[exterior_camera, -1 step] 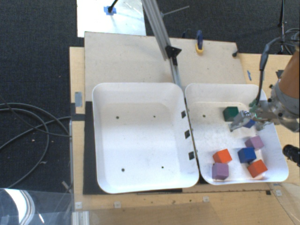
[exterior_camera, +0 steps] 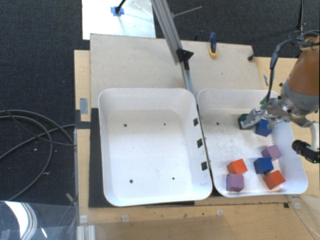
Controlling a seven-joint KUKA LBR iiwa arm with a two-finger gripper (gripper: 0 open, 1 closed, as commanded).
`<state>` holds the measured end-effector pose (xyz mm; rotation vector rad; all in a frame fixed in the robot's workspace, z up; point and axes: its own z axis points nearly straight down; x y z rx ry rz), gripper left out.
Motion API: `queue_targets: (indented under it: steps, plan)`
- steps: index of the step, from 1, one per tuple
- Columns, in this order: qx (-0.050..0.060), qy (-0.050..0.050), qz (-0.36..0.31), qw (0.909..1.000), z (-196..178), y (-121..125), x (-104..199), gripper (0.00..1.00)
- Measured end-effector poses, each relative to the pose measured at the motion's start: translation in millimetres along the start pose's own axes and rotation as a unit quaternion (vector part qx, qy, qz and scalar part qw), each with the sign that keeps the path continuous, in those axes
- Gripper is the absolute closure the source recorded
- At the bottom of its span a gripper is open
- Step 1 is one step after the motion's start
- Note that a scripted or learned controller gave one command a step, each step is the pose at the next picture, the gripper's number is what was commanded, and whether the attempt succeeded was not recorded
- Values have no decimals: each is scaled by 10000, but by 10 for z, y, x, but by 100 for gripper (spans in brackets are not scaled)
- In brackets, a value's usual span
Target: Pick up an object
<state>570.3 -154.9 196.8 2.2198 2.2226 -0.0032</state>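
I'm watching the arm (exterior_camera: 300, 81) reach in from the right edge of the worktop (exterior_camera: 150, 59), its wrist hanging over the right bin (exterior_camera: 220, 106). The jaws (exterior_camera: 257, 120) sit low in that bin, toward its far half, right up against a blue cube (exterior_camera: 263, 129). From this angle I cannot tell whether the jaws are clenched or released, and I cannot tell if that blue cube is actually between them or merely just beside them. A dark green part (exterior_camera: 245, 121) shows at the tip, pointing toward the bin's middle. The rest of the blocks cluster in the right bin's near right corner: a lilac cube (exterior_camera: 272, 151) nearest the blue one, a second blue cube (exterior_camera: 262, 164) just below it, an orange cube (exterior_camera: 237, 166) to its left, a purple cube (exterior_camera: 234, 182) by the near rim, and a red-orange cube (exterior_camera: 274, 179) close to the corner. The left bin (exterior_camera: 112, 104) sits alongside, its wall touching the right bin's.
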Motion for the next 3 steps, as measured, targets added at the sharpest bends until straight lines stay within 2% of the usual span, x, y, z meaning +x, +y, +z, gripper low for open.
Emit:
queue_targets:
  steps: [1,2,3]
  plan:
    - [4,6,13,10000,-72,-447,-120,0]
    - [3,0,4,10000,704,-62,-482,0]
    - [14,18,2,10000,1087,-434,-343,0]
